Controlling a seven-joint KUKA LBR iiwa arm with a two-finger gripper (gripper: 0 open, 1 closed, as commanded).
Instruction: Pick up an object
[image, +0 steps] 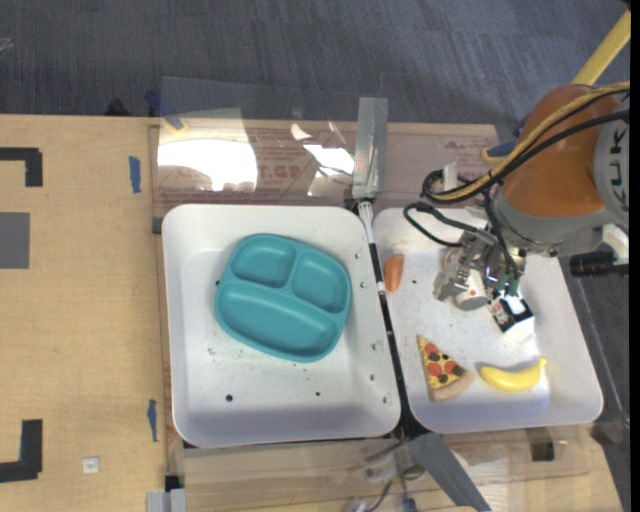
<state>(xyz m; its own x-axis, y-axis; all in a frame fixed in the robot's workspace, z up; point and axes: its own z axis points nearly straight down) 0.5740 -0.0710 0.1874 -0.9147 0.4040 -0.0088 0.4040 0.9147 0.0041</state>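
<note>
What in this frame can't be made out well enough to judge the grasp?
- Gripper, camera view: finger state unreadable, tangled with cables and blurred.
- Small dark-and-white object beside it: too small to identify.
- Right bin floor under the gripper: hidden by the arm.
- Arm: cut off at the right edge.

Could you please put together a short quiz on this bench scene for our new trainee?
1. True or false: the teal divided plate lies in the left bin.
2. Which toy lies nearest the pizza slice in the right bin? A) carrot B) banana C) plate
3. Fill in: the small orange carrot lies close to the right bin's ____ wall.

Key:
1. True.
2. B, the banana lies just right of the slice.
3. Left, beside the divide between the bins. The gripper hangs over the right bin's upper half, above the slice and banana.
</note>
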